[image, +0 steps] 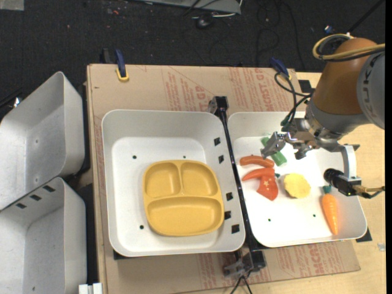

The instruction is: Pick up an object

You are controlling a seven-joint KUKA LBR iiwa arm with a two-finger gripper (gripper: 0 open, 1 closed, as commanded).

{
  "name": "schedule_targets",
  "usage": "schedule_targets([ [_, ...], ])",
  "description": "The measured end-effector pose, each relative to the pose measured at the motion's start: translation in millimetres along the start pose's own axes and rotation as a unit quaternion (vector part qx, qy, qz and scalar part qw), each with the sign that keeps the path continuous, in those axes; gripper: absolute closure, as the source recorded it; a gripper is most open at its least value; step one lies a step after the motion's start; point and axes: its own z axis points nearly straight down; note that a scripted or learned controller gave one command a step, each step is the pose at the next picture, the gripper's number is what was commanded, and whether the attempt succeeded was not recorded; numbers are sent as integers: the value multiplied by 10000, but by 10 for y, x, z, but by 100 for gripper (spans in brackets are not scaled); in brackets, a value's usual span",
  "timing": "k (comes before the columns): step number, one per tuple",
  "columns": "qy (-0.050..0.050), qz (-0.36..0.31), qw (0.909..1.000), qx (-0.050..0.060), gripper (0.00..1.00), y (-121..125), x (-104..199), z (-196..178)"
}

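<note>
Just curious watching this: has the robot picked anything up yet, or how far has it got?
Nothing looks lifted yet. The gripper hovers over the right bin, close to the green piece. The carrot, yellow piece and red pieces lie in that bin; grasping remains.

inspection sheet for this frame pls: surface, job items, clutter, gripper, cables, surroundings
Surface: bench board bearing left bin and right bin.
Job's things: in the right bin, green piece, orange-red strip, red wedge, yellow round piece, carrot.
Clutter: yellow divided tray in the left bin.
Gripper: gripper over the right bin's upper part, beside the green piece; grasp cannot be told.
Cables: dark cables running along the arm.
Surroundings: two spare white bins at left; black floor.
</note>
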Motion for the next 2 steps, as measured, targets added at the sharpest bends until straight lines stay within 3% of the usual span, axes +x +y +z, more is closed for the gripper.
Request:
schedule_targets([
  [1, 1, 1, 10000, 6, 0, 0, 17, 645],
  [2, 0, -1, 10000, -9, 0, -2, 23, 995],
])
